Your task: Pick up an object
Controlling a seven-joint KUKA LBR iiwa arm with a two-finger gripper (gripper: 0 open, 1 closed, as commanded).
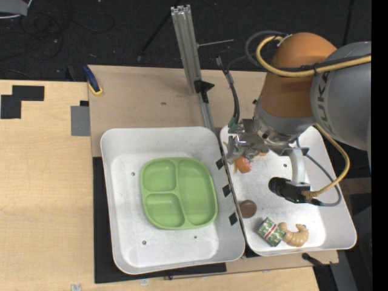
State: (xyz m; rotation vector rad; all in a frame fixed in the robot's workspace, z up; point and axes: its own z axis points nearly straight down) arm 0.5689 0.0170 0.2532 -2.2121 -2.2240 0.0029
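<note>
- Reaching in from the right, the grey arm point(303, 83) with its orange band sits over the far part of the right bin point(333, 217); wrist pointing down toward the bin's left side
- gripper point(241, 147) is low over the right bin's far-left corner, close to the rim shared with the left bin point(121, 223)
- grip state: cannot tell; the wrist body blocks the view from this angle
- orange piece point(244, 165) is right at the gripper's lower end, touching or nearly so; cannot tell if it is clamped or just lying on the bin floor under it
- brown round piece point(247, 208) lies on the right bin floor, nearer the camera than the orange piece, close to the shared rim; apart from the gripper
- green-and-white packet point(268, 231) lies at the near edge of the right bin, tilted; a tan curved piece point(296, 235) is just beside it on its right, touching or almost
- left bin holds a green divided plate point(179, 193), three compartments, flat, roughly centred
- small black tabs point(227, 190) sit along the rim between the two bins
- aluminium post point(188, 47) stands on the bench point(139, 96) behind the bins, leaning slightly
</note>
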